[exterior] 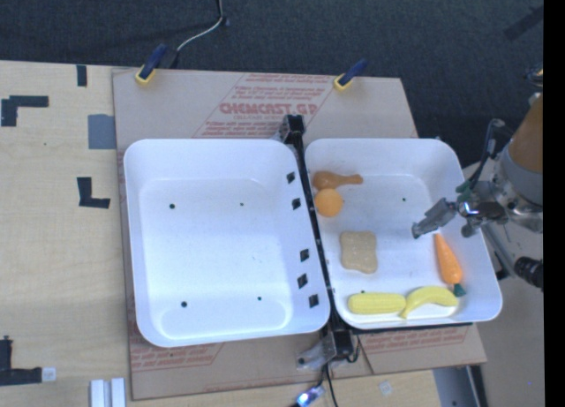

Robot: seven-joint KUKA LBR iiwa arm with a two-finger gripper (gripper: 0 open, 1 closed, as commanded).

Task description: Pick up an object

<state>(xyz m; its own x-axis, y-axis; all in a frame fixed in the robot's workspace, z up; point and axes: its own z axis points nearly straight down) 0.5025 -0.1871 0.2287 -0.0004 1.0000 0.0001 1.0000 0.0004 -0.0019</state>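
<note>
You can see the gripper (446, 222) over the right bin (397, 154), close to its right edge, about halfway along. Its fingers point left into the bin; one dark finger (431, 220) shows clearly, but you cannot tell from this slant whether the jaws stand wide or narrow. Nothing shows between them.

Just below the gripper lies a carrot (448, 260), running along the right edge of the bin with its green tip toward the near right corner. It is the nearest thing to the fingers, though you cannot tell whether they touch it.

Along the near edge lie two yellow pieces: a banana (432, 301) curved up against the near right corner, and a corn cob (374, 304) to its left, the two touching end to end. A tan cracker (359, 252) lies in the middle of the bin floor, well apart from the gripper. By the left edge, against the divider (308, 220), sits an orange (328, 204), with a drumstick (335, 180) just behind it, toward the far left corner.

The left bin (141, 220) adjoins the divider. Both bins rest on a cardboard sheet (265, 105) held by two clamps (151, 63) at its far edge.
</note>
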